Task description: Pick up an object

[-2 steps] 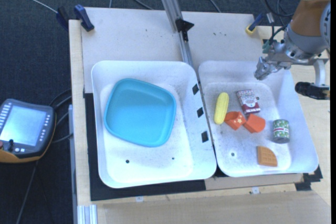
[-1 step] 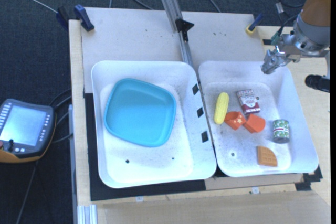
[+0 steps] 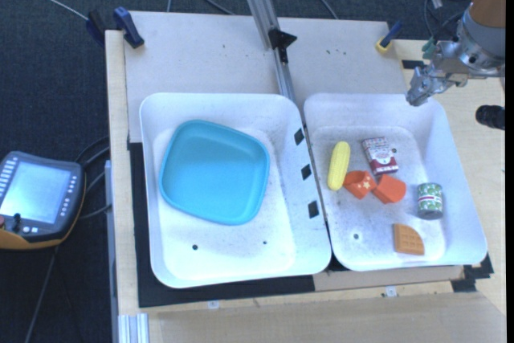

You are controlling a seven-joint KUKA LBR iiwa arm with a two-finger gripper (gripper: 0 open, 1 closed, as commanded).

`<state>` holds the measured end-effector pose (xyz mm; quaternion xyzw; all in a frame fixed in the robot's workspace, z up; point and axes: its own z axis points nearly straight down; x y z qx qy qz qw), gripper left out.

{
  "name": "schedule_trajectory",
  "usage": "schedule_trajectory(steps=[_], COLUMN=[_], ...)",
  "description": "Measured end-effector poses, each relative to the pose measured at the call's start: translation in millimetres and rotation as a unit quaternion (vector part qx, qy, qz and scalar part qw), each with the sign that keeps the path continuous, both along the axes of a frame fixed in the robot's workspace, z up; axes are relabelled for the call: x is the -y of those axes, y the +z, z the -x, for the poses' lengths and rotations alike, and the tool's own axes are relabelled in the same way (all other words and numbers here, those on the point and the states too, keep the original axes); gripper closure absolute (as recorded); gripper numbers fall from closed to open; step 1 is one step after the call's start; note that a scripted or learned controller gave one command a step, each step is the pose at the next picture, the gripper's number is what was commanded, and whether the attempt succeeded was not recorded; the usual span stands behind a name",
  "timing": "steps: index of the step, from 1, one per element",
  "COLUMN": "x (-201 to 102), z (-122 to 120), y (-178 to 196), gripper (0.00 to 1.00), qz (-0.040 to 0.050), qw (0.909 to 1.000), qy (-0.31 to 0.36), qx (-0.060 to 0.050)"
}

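Gripper [image 3: 419, 92]: above right bin's [image 3: 458, 173] far rim, grasp state indiscernible; corn cob [image 3: 339, 165], can [image 3: 430, 199] lie within.

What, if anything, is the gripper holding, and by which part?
Nothing is held. The gripper hangs over the right bin's far rim, apart from the objects lying in it.

The arm [image 3: 488, 4] is cut off by the right and top edges; the hand [image 3: 418, 95] is too blurred to read.
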<state>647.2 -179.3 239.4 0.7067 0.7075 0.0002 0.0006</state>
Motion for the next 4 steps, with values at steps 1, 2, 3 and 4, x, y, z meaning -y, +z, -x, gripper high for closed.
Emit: schedule_trajectory(steps=[1, 2, 3, 4], x=[-46.5, -89.7, -140.8, -189.9], z=[27.2, 52.6, 66.8, 77.6], y=[-8.6, -15.0, -22.5, -13.7], gripper=[1.00, 1.00, 1.00, 1.00], qz=[-0.0007, -0.0006, -0.0007, -0.0007], qw=[1.0000, 1.0000, 1.0000, 1.0000], qy=[0.001, 0.001, 0.002, 0.002], qx=[-0.002, -0.001, -0.002, -0.001])
